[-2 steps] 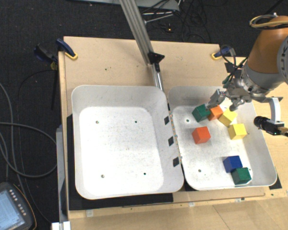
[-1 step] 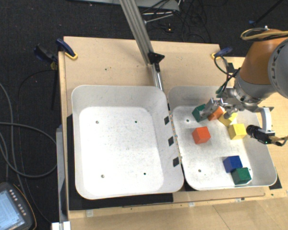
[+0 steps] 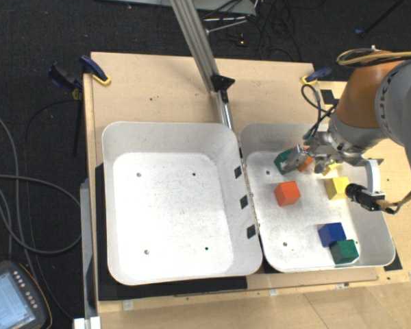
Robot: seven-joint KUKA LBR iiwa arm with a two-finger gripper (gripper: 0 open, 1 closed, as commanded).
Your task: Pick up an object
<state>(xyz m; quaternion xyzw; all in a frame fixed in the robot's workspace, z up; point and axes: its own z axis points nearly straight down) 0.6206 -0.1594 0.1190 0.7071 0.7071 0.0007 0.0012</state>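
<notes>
Arm (image 3: 380, 101) comes in from upper right of frame, orange band above wrist. Hand (image 3: 308, 157) sits low over the upper part of the right bin (image 3: 377, 249), right of centre. Can't tell if it's spread or pressed together; wrist and cables hide it.

Just left of the hand, touching or nearly: dark green object (image 3: 285, 160) w/ a small orange piece (image 3: 304, 163) beside it. Its long axis looks roughly left-right across frame, tilted slightly up to the right, but too small to be sure. Not clear it's between anything.

Other items in right bin: orange block (image 3: 287, 193) near centre, yellow block (image 3: 336, 187) to its right, blue block (image 3: 331, 233) and green block (image 3: 344, 251) touching at lower right.

Left bin (image 3: 116, 184) on bench (image 3: 157, 88), mid-left.
</notes>
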